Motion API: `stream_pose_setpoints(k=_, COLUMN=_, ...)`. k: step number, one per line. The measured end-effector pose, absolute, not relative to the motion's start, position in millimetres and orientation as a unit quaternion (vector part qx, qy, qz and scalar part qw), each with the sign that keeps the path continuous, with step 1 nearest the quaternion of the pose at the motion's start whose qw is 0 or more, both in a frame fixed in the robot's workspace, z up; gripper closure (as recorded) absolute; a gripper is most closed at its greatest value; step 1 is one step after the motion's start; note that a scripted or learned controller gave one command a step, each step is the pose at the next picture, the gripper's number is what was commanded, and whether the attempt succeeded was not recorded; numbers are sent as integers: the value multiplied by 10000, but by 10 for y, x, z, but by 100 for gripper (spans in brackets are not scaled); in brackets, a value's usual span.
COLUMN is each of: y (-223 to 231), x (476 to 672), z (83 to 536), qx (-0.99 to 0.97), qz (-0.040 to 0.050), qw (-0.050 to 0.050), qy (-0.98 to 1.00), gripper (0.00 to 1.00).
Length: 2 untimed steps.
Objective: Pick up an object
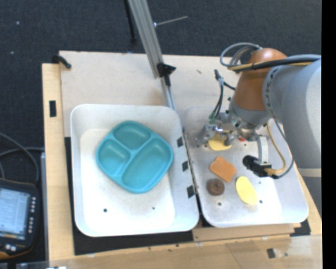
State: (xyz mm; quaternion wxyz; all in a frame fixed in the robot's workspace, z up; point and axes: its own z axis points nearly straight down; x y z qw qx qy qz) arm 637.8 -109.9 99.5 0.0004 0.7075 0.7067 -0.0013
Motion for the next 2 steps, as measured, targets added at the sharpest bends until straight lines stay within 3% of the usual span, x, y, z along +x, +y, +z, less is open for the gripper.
stream_pose_setpoints(k=1, y=-1109, x=6392, z=1129, qx=7091, qz=10, qw=24, qy=7051, gripper=100)
stream_pose_setpoints(k=2, y=-1194, x=6372, z=1611, qx=7072, qz=14, qw=26, qy=7070, gripper=100)
